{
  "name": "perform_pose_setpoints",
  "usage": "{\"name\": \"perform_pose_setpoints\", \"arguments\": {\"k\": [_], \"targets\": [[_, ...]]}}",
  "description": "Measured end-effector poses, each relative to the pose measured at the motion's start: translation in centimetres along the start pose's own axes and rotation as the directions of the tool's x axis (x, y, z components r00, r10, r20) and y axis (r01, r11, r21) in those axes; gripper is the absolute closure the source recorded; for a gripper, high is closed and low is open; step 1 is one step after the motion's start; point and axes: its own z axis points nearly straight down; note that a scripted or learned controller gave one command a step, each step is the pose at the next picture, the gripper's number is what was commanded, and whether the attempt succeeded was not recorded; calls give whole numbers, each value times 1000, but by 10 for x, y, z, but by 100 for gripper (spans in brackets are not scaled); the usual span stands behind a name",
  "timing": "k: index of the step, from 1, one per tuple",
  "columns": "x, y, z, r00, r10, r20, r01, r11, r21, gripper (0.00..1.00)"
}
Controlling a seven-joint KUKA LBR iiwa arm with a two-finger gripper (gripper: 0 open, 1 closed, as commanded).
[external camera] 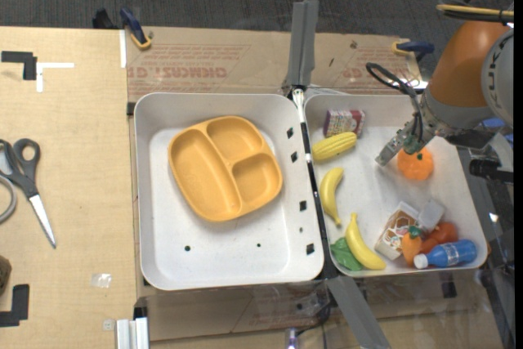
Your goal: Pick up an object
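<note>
Pincer (402,145) hangs low in the right white plastic bin (369,184), tips just left of the round orange toy fruit (416,164) and apparently touching its upper left. 2 fingers seem parted, nothing between them; fruit sits on the bin floor, not held. Judged the likely target: it stands apart from its neighbours, so there is room for the tips.

Left of the fruit: yellow toy corn cob (334,146), small purple-labelled packet (342,123), 2 yellow toy bananas (331,194). Below the fruit: a crowded heap with a blue plastic bottle (448,255). Far left of the fruit, the other bin holds an orange divided plate (225,167). Nothing blocks the approach.
</note>
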Motion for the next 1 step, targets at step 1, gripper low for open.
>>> {"name": "perform_pose_setpoints", "arguments": {"k": [1], "targets": [[47,25,-119,991,131,-1,-131,991,-1,100]]}}
